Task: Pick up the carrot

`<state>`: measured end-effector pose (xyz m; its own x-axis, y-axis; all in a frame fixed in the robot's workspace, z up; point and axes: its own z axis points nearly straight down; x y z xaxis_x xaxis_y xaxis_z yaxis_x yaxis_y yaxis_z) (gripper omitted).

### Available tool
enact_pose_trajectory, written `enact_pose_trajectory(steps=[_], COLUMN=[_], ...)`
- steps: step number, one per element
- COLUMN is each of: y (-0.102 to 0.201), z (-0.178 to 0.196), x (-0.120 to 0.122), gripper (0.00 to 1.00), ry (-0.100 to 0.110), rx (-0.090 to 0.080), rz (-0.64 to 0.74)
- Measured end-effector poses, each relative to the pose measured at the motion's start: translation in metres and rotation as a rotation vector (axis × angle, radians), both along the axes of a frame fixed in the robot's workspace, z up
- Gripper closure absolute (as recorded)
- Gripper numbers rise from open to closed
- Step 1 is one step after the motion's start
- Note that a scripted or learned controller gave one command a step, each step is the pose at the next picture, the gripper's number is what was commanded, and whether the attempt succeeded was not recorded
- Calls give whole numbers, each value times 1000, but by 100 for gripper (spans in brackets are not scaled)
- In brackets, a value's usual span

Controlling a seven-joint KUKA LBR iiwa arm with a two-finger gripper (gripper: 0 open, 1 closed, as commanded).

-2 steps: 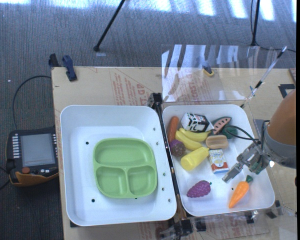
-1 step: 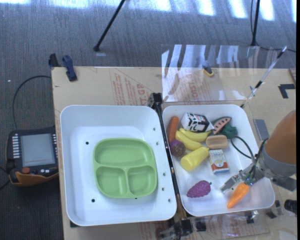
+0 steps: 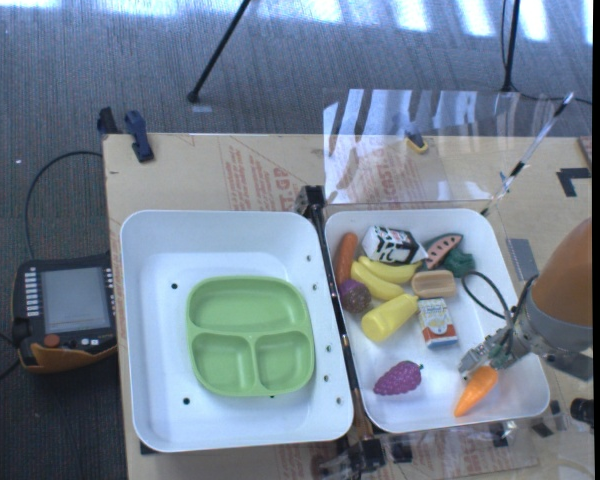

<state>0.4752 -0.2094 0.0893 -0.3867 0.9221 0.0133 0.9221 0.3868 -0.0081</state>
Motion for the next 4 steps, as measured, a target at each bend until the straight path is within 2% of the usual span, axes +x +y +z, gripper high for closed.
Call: enact_pose_trajectory(steps=[1,2,3,4], y=[82,23,25,16], z=[49,71,70,-6], x=[2,1,1,1], gripper=[100,100,0,0], ry=[-9,-9,-8,-10], rx=[-3,-7,-5,-2], rz=[66,126,126,356])
